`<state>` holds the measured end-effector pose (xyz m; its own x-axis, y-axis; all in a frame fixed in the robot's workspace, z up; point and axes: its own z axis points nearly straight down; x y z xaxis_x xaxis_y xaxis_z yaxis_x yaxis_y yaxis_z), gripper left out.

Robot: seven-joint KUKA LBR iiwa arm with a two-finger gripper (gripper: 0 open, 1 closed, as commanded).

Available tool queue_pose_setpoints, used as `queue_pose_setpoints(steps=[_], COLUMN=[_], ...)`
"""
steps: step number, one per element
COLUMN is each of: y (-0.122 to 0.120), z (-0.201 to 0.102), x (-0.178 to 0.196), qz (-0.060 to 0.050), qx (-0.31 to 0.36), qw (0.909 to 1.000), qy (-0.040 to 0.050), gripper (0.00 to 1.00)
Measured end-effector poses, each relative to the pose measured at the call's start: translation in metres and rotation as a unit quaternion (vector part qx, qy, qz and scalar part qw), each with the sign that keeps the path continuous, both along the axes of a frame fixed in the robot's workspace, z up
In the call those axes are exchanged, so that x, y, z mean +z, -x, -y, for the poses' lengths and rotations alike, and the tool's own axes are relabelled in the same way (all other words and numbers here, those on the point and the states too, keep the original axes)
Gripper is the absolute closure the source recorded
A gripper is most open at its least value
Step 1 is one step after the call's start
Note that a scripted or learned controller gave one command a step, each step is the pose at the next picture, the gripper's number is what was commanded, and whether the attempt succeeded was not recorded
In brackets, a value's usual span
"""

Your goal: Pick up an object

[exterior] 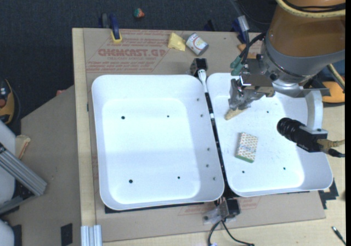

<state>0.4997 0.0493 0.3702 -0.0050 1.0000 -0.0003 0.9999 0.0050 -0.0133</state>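
My gripper (239,102) hangs over the back left part of the right bin (312,179). A small tan piece (234,113) sticks out from between its fingertips, and the fingers look shut on it, just above the bin floor. A small patterned box (247,146) lies flat in the middle of the right bin, a short way in front of the gripper and apart from it.
The left bin (104,129) stands beside the right one. A black-and-white tool (200,69) lies at the back of the seam between them. Behind the bins, a yellow wedge (176,42) and a small grey box (196,44) rest on the cardboard.
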Motion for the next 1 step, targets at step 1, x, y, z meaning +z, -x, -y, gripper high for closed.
queue_pose_setpoints(steps=[1], y=[0.0180], z=[-0.0388], x=[0.1753], qz=[0.017], qx=[0.001], qw=[0.9998], qy=[-0.0032], gripper=[1.00])
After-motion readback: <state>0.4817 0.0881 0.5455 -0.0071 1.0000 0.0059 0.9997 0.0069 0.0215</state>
